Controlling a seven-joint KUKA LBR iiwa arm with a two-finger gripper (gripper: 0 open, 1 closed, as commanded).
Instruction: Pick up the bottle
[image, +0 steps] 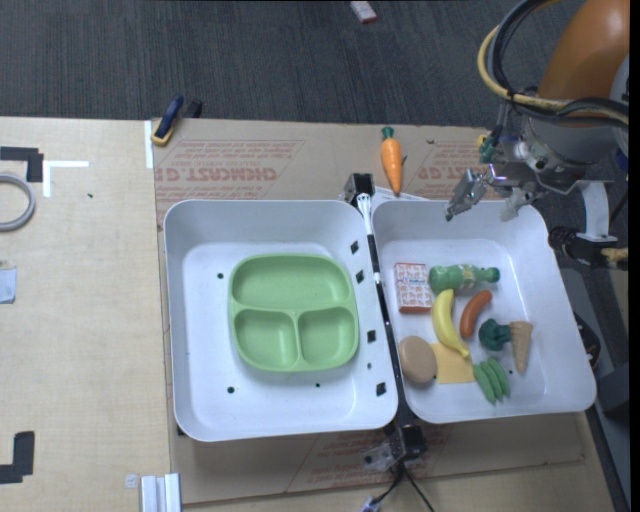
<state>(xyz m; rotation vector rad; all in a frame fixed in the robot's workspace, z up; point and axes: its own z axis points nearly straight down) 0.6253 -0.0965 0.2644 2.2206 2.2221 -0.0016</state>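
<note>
Fingers (490, 198) spread open, holding nothing, above right bin (560, 300) far rim. Bottle (462, 277) lies inside right bin, just beyond banana (447, 322).

1. the bottle (462, 276) is green, with a yellow band toward its middle and a narrower neck end pointing to the view's right.
2. it lies on its side, roughly level across the picture.
3. it rests on the floor of the right bin, in that bin's upper middle part.
4. nothing grips it; it lies free.
</note>
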